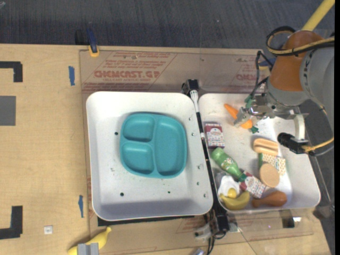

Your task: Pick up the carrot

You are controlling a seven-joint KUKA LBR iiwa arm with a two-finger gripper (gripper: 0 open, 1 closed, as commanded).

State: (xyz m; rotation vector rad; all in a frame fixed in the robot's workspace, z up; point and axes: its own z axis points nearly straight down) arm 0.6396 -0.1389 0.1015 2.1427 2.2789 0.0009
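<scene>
The carrot lies in the right bin, near its far left corner. It is orange, with its pointed tip to the upper left and a green top to the lower right. My gripper hangs right over the carrot's middle and hides that part, so orange shows on both sides of it. The view does not show whether it touches the carrot. The grey arm with its orange band reaches in from the upper right.
The right bin also holds a red and white carton, a green bottle, a hot dog, a burger, a banana and a brown drumstick. A teal divided plate sits in the left bin.
</scene>
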